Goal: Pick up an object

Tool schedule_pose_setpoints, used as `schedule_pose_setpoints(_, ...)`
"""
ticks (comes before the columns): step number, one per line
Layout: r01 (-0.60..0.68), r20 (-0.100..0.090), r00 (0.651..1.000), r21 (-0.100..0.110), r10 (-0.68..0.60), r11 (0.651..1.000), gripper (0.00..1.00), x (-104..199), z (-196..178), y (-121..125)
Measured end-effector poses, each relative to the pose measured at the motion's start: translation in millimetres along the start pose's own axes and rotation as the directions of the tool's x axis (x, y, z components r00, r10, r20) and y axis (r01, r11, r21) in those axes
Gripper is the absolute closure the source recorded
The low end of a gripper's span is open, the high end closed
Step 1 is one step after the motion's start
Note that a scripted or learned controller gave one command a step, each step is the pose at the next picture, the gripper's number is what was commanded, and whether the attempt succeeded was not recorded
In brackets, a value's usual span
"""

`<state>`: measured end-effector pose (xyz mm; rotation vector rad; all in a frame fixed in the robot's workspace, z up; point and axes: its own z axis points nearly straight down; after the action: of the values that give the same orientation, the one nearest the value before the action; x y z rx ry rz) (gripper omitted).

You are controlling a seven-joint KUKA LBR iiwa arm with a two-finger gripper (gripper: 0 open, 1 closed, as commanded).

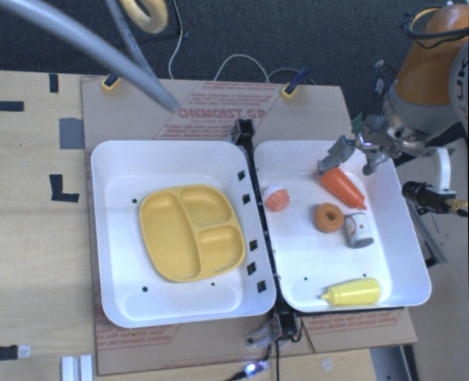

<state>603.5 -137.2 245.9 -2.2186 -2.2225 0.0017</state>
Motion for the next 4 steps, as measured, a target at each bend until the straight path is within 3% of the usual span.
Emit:
schedule_pose_setpoints(2,-0.001,0.000,1.000,0.004,0.001,1.000,0.00,2,92,-1)
schedule_pose_setpoints(3,0.000,0.003,1.000,-0.003,0.000,1.000,0.00,9,137,-1)
schedule_pose_setpoints(4,0.001,0.004,1.000,-0.007,-0.001,1.000,1.00,9,123,0)
